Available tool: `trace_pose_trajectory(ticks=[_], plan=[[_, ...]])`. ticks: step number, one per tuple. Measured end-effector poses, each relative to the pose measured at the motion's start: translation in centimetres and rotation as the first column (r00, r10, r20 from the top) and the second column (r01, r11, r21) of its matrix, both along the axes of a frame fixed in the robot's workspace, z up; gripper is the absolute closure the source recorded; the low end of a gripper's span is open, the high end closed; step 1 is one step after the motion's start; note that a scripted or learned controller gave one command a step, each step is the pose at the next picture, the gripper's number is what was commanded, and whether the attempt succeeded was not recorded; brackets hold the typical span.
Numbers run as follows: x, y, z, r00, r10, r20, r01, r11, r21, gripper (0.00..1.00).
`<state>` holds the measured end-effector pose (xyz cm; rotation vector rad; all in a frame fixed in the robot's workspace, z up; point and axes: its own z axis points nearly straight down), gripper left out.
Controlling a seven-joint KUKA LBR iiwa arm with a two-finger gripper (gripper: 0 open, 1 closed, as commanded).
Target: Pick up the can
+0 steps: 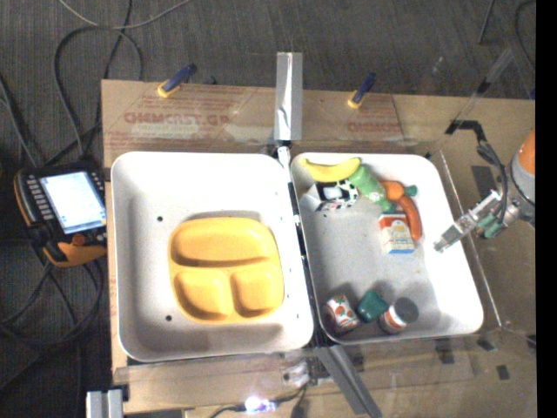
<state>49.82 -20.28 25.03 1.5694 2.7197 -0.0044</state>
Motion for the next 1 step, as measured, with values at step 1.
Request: trace_pose_trajectory(ticks=[1], plan=[[4.72,-2.06,3.35,0.986,0.169,0.001,-0.169,0.986,-0.001,1.0]])
